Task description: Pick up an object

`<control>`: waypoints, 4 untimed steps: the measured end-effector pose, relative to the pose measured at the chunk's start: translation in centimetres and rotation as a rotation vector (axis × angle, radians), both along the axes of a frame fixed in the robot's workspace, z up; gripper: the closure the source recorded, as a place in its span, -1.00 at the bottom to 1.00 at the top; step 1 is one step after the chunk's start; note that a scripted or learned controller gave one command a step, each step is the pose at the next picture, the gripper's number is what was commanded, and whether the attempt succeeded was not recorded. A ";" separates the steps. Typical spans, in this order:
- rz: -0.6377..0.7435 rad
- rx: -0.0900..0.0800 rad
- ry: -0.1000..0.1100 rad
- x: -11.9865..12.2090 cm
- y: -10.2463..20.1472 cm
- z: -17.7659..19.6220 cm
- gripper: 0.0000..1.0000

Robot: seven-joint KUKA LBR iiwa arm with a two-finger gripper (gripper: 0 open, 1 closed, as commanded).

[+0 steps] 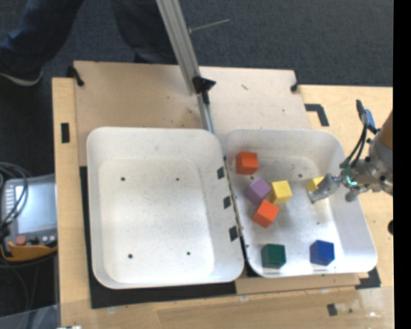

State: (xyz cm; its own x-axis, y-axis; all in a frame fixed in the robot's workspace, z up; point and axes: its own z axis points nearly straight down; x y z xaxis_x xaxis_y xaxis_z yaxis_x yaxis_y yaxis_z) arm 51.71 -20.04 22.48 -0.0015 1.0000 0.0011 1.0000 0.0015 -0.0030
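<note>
Over rt bin (342, 149), tool (323, 189) beside small yellow block (316, 182); grip state unclear.

Arm (382, 157) cut off at right side of view; only wrist section shows. Gripper (323, 189): fingers small and blurred, gap between them not readable. Small yellow object (316, 182) just beside the fingertips, partly hidden by them; shape unclear, contact cannot be told. Slanted metal rail (180, 40) cut off by top edge.
</note>
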 end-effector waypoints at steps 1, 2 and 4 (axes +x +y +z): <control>0.000 -0.001 -0.005 0.1 0.0 0.2 -1.00; -0.003 -0.001 0.002 0.3 -0.2 -6.0 -1.00; -0.005 -0.004 -0.006 -0.3 -0.6 -12.7 -1.00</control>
